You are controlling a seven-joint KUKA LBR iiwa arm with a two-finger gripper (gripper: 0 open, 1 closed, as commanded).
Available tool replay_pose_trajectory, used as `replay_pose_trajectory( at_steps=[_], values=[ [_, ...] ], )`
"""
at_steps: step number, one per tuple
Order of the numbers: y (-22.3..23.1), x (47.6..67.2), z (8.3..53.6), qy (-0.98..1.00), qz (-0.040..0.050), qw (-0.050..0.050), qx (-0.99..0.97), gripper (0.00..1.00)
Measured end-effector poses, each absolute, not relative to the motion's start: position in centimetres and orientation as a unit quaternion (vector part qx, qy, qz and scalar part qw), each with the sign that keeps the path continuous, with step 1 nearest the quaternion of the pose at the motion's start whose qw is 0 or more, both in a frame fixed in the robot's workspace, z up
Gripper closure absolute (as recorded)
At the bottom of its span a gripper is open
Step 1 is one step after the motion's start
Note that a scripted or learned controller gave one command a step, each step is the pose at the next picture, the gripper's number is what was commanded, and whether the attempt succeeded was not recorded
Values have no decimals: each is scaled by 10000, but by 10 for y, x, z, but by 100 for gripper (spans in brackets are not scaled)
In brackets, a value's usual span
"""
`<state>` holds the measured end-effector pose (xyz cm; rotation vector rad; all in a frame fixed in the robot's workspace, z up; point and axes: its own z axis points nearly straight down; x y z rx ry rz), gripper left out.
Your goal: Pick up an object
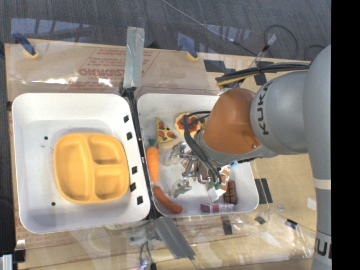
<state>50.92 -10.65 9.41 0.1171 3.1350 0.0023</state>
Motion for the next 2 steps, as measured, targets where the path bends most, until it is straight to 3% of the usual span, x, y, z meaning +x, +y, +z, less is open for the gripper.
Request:
replay_pose_trajectory(
  at_steps=[1, 2],
  values=[
    [-102, 573, 92, 9949, 3, 3, 1008, 0],
    [-92, 616, 93, 9956, -6, 17, 941, 0]
  ],
)
